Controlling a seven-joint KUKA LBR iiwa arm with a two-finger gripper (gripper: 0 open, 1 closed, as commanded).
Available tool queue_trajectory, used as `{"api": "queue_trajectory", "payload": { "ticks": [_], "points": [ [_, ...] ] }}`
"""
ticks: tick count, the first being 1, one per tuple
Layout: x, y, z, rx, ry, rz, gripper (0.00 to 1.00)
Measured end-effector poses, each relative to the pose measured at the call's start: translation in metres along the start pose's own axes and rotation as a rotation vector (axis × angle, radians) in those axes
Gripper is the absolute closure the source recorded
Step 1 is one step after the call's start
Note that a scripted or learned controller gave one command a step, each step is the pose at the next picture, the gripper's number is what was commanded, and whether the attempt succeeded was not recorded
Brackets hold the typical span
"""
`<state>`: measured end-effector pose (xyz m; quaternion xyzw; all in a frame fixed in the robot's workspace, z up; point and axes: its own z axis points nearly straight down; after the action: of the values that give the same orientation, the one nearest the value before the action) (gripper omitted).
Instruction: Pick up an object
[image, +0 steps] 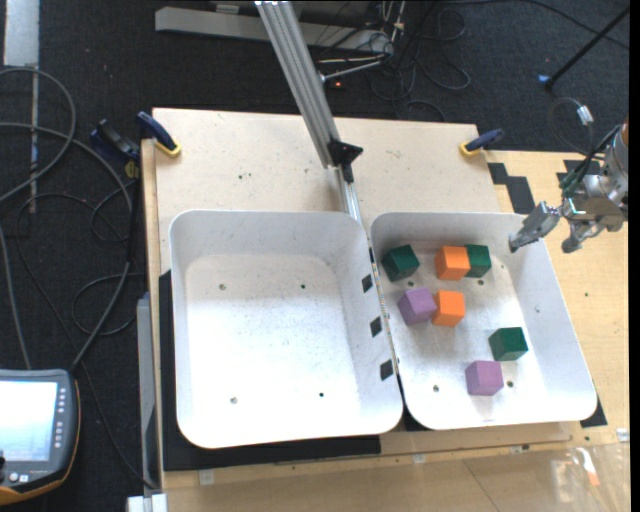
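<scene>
The right bin (560, 330) holds several small blocks. A green block (401, 262), an orange block (453, 262) and a second green block (478, 260) line its far side. A purple block (418, 305) touches another orange block (449, 307) in the middle. A third green block (508, 343) and a purple block (484, 377) lie nearer the front right. My gripper (552, 237) hangs over the bin's far right corner, apart from all the blocks. It is open, with nothing between its fingers (526, 236).
The left bin (190, 300) sits beside the right one, their rims meeting in the middle. A slanted metal rail (305, 85) runs down from the top to the bins' shared far corner. Clamps (160, 135) (480, 142) grip the bench's far corners.
</scene>
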<state>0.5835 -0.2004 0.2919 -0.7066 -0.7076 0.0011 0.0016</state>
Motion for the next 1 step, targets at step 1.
{"api": "queue_trajectory", "payload": {
  "ticks": [1],
  "points": [
    [0.0002,0.0007,-0.0021,-0.003,-0.002,-0.002,0.0]
  ]
}}
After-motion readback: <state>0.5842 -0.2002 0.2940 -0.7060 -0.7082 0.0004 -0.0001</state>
